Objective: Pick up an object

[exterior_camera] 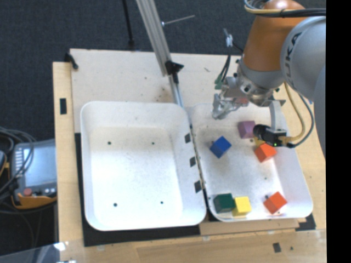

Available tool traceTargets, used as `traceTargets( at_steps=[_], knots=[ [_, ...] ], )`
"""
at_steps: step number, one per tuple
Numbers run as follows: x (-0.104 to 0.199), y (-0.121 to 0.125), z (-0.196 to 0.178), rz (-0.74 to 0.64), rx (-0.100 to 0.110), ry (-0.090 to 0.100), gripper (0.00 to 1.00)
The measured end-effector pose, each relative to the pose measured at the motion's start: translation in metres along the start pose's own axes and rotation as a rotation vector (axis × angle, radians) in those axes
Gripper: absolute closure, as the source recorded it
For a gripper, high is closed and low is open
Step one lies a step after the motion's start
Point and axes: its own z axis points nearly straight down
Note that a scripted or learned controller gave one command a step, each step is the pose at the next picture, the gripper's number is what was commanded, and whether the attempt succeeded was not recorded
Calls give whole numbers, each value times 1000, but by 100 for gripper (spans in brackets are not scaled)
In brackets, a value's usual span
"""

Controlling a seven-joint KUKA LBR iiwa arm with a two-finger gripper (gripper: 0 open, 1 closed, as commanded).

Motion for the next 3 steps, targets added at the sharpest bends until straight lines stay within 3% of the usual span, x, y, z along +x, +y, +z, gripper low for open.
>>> traceTargets(
  at_steps=[3],
  knots=[
    [137,-76,26,-1,0,1,100]
  ],
)
